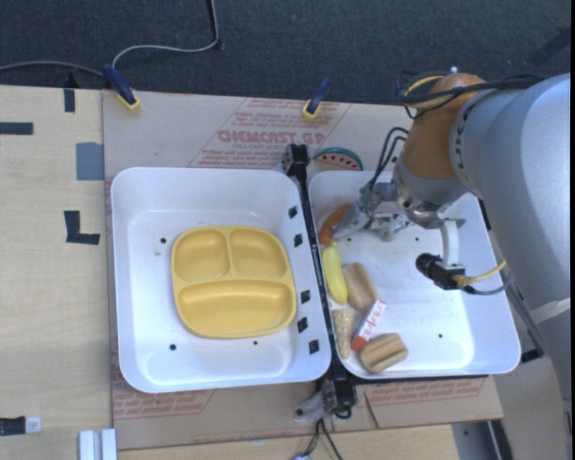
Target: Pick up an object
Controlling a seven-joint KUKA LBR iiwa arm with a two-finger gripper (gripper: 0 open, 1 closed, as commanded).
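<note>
- Camera view, gripper (364, 220): low in the far-left part of the right bin (479, 348), beside an orange-red item (332, 221) by the dividing wall. Whether its fingers are spread or pressed together I cannot tell; nothing is seen pinched.
- Camera view, candidate objects: all lie in the right bin along its left wall. From far to near: the orange-red item, a yellow banana-like piece (334, 273), a tan bread roll (358, 285), a small red-and-white packet (369, 323), a second roll (383, 352).
- Handling, judged: these look like toy food, so light, stiff and smooth; rounded sides may slip. Best taken across the narrow middle, fingers square to the long axis. The flat packet gives little to pinch.
- Surface: the bin floor is smooth white plastic; things may slide when nudged.
- Room: pieces touch or crowd each other and hug the wall, so little space for a finger on the wall side. The near roll stands freest.
- Left bin (139, 257): holds a yellow divided plate (234, 282).
</note>
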